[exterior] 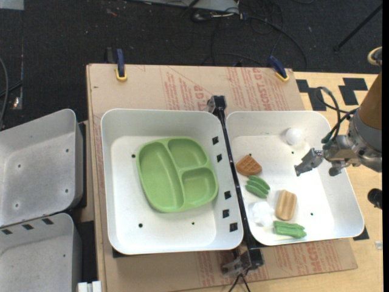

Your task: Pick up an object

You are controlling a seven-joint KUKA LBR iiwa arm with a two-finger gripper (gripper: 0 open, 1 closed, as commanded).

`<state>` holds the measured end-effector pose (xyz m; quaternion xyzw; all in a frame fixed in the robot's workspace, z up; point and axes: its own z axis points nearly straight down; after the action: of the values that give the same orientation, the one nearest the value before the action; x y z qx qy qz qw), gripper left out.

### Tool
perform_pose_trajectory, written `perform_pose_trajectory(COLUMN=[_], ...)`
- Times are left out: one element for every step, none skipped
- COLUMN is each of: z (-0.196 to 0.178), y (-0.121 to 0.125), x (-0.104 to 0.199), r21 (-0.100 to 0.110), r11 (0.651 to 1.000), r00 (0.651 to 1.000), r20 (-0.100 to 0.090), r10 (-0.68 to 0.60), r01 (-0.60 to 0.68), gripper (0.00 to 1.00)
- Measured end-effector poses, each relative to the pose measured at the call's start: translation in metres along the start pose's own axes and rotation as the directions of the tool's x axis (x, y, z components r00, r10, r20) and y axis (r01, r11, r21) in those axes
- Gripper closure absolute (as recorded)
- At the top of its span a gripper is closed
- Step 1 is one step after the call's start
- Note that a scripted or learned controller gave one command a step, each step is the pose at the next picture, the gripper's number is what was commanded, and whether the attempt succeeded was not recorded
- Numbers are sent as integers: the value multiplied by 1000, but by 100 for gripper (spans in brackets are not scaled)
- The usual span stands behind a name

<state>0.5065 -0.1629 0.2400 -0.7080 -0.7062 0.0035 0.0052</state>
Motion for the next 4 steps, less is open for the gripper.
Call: perform_pose_trajectory(z=[-6,56,100,150], y=[2,6,3,3], x=[0,7,6,7], r21=[-12,-7,-8,-9], r11=[1000,1000,1000,1000], r00=[1000,1000,1000,1000], r20=[2,1,1,2], r10=[-3,-2,-1,-1], r01=[3,2,1,1], gripper=[0,0,0,0])
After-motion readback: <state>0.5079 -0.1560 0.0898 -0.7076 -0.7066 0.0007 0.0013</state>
